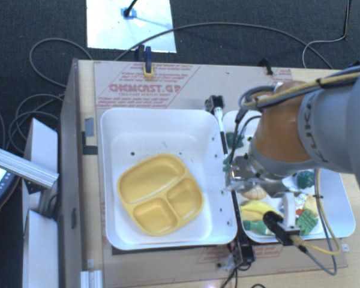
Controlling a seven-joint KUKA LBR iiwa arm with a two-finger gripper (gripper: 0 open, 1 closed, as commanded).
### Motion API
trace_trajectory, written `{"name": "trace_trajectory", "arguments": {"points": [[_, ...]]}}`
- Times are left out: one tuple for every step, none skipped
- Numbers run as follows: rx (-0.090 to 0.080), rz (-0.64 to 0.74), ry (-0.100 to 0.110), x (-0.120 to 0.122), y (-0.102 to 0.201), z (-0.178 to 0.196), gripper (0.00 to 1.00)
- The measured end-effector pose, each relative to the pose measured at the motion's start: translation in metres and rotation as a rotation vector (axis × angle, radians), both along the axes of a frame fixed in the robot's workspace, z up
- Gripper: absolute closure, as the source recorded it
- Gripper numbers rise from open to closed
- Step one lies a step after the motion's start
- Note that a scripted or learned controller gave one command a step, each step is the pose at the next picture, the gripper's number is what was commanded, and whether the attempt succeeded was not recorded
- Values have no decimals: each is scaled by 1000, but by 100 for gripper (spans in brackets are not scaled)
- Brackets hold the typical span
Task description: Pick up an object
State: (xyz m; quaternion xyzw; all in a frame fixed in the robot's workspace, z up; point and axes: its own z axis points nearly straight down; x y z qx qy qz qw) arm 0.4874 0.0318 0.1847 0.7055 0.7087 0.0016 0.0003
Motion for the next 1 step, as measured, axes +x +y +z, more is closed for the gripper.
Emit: {"name": "trace_trajectory", "arguments": {"points": [[-1, -1, 2, -1, 68, -1, 100]]}}
